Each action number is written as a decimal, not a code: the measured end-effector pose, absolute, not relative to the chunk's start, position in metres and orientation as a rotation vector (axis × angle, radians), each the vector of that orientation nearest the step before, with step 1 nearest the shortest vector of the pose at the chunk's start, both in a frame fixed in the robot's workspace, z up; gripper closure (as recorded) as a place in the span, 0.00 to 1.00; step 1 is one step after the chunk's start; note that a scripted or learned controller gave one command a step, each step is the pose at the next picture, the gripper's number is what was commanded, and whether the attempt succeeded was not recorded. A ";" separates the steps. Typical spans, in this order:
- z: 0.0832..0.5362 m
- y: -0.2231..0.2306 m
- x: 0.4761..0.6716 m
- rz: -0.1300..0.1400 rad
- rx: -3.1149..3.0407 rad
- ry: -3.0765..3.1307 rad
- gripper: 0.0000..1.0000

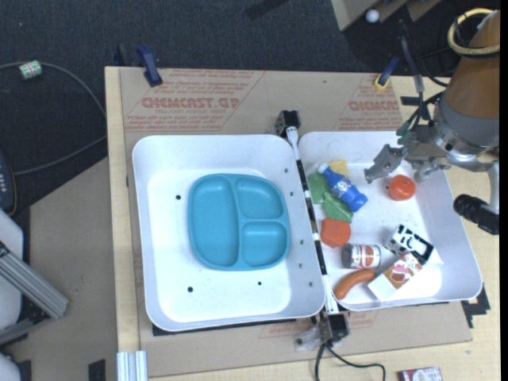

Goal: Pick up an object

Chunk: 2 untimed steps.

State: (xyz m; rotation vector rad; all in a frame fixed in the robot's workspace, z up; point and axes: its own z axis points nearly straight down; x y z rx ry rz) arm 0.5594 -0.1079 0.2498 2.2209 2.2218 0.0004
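An orange sausage (pixel 353 282) is seen nearest in the right bin (pixel 464 270), then a small can (pixel 363 255), a blue bottle (pixel 344 189) and an orange ball (pixel 402 187). The gripper (pixel 406 165) is spread open above the ball, nothing pinched.

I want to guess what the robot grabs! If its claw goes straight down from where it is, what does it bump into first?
Probably the bare floor of the right bin, close beside the orange ball. The gripper hangs above that spot; depth is unclear.
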 end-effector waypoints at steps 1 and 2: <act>0.149 -0.096 0.588 -0.002 2.223 2.223 0.00; 0.085 -0.097 0.567 0.000 2.223 2.221 0.00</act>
